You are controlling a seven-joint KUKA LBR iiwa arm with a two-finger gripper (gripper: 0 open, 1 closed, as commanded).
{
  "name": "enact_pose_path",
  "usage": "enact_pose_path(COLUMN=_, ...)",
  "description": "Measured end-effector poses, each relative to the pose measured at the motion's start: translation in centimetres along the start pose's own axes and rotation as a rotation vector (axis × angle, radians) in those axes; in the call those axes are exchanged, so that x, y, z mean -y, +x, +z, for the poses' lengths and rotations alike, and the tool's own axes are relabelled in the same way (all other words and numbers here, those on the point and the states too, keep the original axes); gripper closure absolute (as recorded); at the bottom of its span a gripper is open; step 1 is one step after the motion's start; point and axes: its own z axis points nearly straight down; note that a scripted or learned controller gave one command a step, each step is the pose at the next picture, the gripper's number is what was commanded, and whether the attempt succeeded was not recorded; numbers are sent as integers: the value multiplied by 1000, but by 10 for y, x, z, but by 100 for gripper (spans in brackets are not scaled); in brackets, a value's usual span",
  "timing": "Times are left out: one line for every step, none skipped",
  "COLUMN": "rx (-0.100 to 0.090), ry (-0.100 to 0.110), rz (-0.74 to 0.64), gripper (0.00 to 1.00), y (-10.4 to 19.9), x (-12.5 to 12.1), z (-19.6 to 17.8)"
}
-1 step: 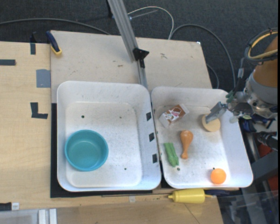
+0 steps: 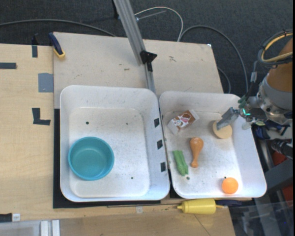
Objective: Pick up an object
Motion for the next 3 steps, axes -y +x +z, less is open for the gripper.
enact_pose_path(rx=-1, ry=6, rz=1, gripper=0, y=5, x=9, z=59)
enact_pose_path(rx=0, ry=5, rz=1, gripper=0, y=5, x=10, z=103)
enact_pose_path(rx=2, ry=-1, rz=1, gripper=0, y=5, x=10, z=148)
